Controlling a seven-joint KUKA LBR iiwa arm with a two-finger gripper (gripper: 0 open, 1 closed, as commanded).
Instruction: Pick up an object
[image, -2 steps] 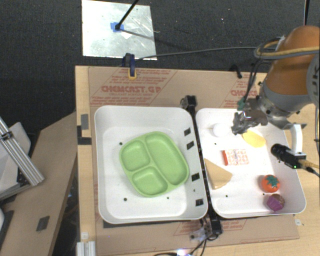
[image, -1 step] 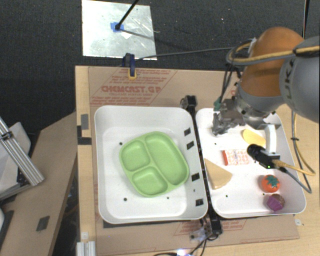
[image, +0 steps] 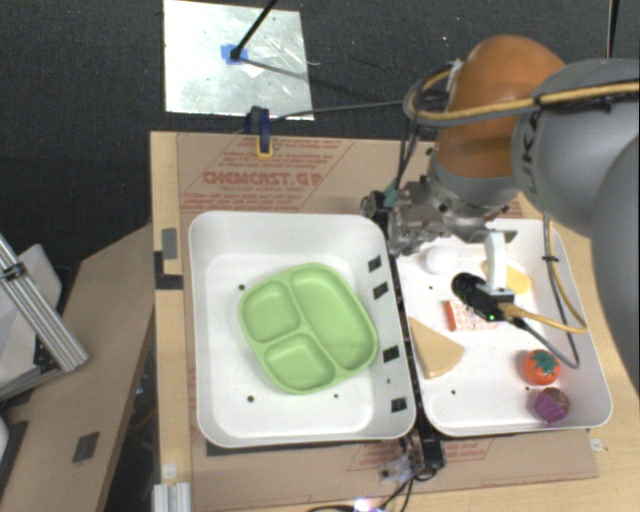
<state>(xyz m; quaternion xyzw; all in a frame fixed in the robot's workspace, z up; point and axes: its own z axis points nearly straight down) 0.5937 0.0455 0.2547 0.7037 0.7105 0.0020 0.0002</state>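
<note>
My gripper (image: 402, 230) hangs over the back left corner of the right bin (image: 590, 395), close to the wall between the two bins. Just right of it lies a white ball (image: 438, 260), apart from the gripper. Farther forward in this bin are a small red and white item (image: 461, 316), a tan wedge (image: 436, 348), an orange fruit with a green top (image: 540, 367) and a purple item (image: 550, 404). A yellow piece (image: 516, 279) lies partly behind the robot's bracket. I see nothing held in the gripper.
The left bin (image: 215, 330) holds a green divided plate (image: 306, 326). The big grey arm with its orange band (image: 495, 95) covers the back right of the right bin. A cardboard sheet (image: 270, 175) lies under both bins.
</note>
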